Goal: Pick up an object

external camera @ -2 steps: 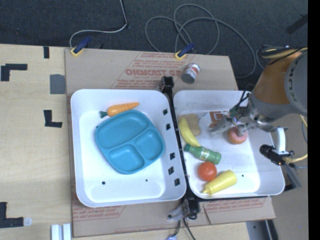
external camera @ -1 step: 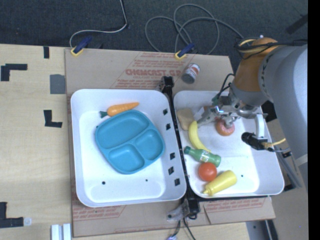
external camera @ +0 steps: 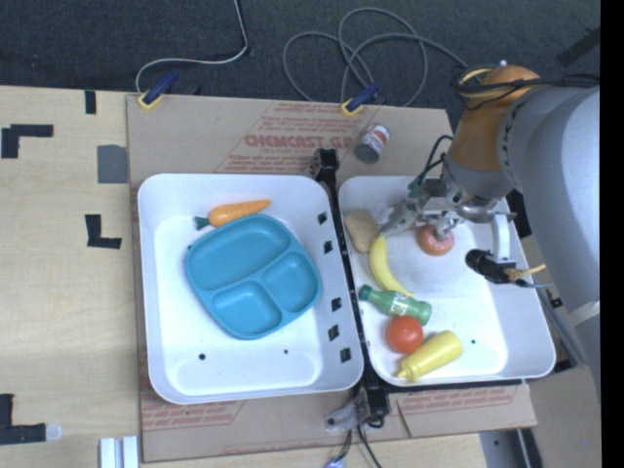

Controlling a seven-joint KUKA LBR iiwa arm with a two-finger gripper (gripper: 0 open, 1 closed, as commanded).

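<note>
On the bench, two shallow white bins sit side by side. Inside the left bin (external camera: 156, 261) lie two things: one blue sectioned plate (external camera: 253, 276) with three compartments, and one orange carrot (external camera: 237, 212) just beyond the plate's far edge. Inside the right bin (external camera: 522, 344) I count six things: one yellow banana (external camera: 383, 265), one green bottle (external camera: 395, 303) lying beside the banana's near end, one red tomato (external camera: 404, 334), one yellow squeeze bottle (external camera: 429, 355) just next to the tomato, one tan piece (external camera: 360, 228) against the bin's left wall, and one small reddish round object (external camera: 436, 241). The gripper (external camera: 434, 218) hangs over the far part of the right bin, directly above the reddish object; whether its jaws are parted or closed around it cannot be told. Beyond the bins, one small grey can (external camera: 371, 142) lies on the cardboard.
</note>
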